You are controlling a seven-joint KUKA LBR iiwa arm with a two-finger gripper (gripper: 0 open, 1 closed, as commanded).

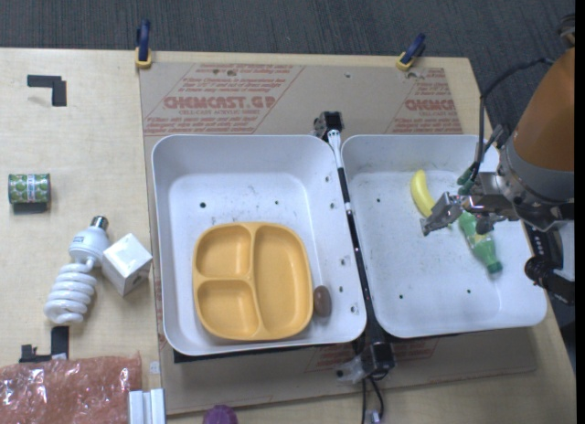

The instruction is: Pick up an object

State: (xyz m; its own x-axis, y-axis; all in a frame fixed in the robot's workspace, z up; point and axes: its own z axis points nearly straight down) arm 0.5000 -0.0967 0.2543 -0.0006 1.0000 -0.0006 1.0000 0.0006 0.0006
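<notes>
From the camera view above the desk (82,340), the arm (548,130) reaches in from the right and hangs over the right-hand bin (439,308). Its claw (457,212) sits low over the bin floor, between a yellow banana-shaped object (420,192) on its far-left side and a green bottle-like object (482,244) just under and beside it. One grey finger (439,217) juts out toward the bin's middle. The other finger is lost against the wrist hardware, so I cannot tell whether the claw stands apart or together. Nothing is plainly seen between the fingers.

The left bin (174,230) holds a yellow divided plate (251,280) with a small brown pebble-like thing (322,300) touching its right rim. These lie well apart from the claw.

As I judge it, the step in hand is the approach or descent onto a target, most likely the green object, since it lies nearest. No lift has clearly begun. The next move calls for the fingers to straddle the green object across its narrow width, close firmly, then rise straight. The banana lies near enough to be nudged if the claw drifts left.
</notes>
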